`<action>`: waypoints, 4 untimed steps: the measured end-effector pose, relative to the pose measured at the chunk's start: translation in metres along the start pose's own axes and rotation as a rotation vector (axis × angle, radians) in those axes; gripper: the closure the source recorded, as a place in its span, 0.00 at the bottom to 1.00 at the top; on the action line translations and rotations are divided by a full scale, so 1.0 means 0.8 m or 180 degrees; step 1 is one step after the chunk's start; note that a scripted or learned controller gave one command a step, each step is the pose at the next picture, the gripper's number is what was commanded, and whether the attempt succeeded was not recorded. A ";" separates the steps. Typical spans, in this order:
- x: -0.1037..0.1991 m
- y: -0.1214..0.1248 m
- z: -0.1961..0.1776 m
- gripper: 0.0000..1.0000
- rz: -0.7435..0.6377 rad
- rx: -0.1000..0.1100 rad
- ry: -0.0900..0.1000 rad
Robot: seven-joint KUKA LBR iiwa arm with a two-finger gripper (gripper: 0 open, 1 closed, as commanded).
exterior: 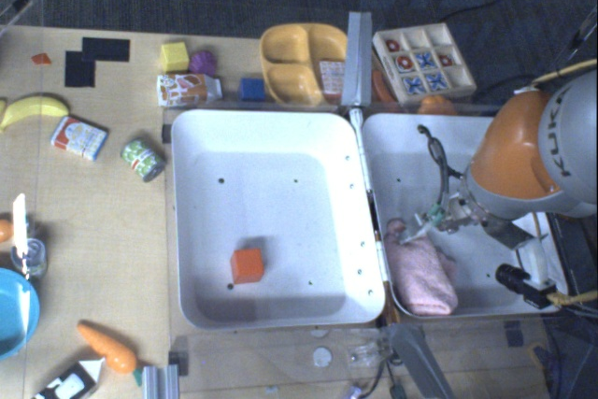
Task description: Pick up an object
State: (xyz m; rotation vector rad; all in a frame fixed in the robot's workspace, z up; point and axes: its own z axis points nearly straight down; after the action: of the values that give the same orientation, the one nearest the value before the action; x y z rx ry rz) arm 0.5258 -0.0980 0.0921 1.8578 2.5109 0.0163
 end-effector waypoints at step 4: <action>0.002 -0.036 -0.017 0.00 0.0207 -0.0033 -0.0020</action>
State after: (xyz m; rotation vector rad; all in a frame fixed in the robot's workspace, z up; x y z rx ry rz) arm 0.4973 -0.1051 0.1047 1.9317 2.4406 0.0242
